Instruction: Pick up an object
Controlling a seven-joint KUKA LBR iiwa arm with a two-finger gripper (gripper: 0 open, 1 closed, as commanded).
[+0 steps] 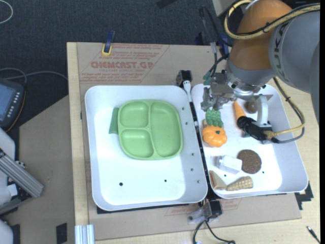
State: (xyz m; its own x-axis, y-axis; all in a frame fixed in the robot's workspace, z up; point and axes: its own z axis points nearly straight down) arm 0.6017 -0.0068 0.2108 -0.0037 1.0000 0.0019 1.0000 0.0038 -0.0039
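The worktop (127, 60) is a pale brown board printed with red lettering, with a yellow-and-blue clamp (107, 46) at its far edge. It stands on dark blue-grey carpet (76, 9), where cables trail and a small screen (10, 103) sits at the left edge of the view. Two shallow white bins lie side by side on the board. The left bin (101, 182) holds a green divided tray (150, 128) — three compartments, lying flat, slightly toward the far side.

The right bin (289, 172) holds the small objects. A green bumpy piece (214, 117) lies near the bin's left wall, and just in front of it, touching or nearly so, sits an orange toy pumpkin (214, 136) with its stem up. A carrot-like orange piece (238, 110) lies with its long axis running roughly front to back, its far end hidden under the arm. A brown round disc (250, 161) lies flat toward the front, a white block (228, 163) just left of it, and a tan ridged cone (239, 183) at the front wall, its long axis left to right with the narrow end pointing left.

The grey arm (299, 39) with its orange band reaches over the right bin's far end. The pincer (213, 103) hangs just above the green bumpy piece — whether it is wide or narrow I cannot tell, and nothing is visibly held.
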